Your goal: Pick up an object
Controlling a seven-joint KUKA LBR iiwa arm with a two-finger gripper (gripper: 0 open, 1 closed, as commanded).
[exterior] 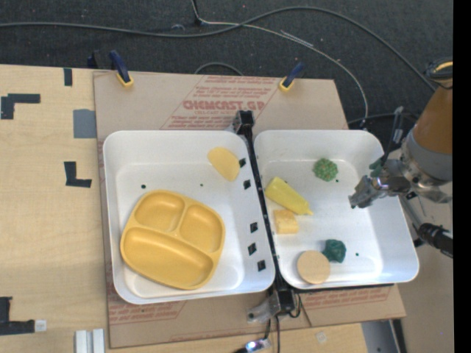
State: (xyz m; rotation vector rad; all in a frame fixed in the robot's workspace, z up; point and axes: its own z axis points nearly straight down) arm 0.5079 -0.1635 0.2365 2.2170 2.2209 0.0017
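Hovering over right bin [383, 267] at its right wall, gripper [362, 197] carries nothing; whether claw is wide or narrow, cannot tell. Nearest candidate, green broccoli-like piece [325, 170], lies apart to its left; teal piece [335, 250] sits beside tan disc [314, 267], likely harder to isolate.

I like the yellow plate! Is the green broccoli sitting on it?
No, the green broccoli lies in the right bin, while the yellow plate is in the left bin.

The gripper [366, 194] hangs over the right bin's [394, 267] right side, seemingly holding nothing.
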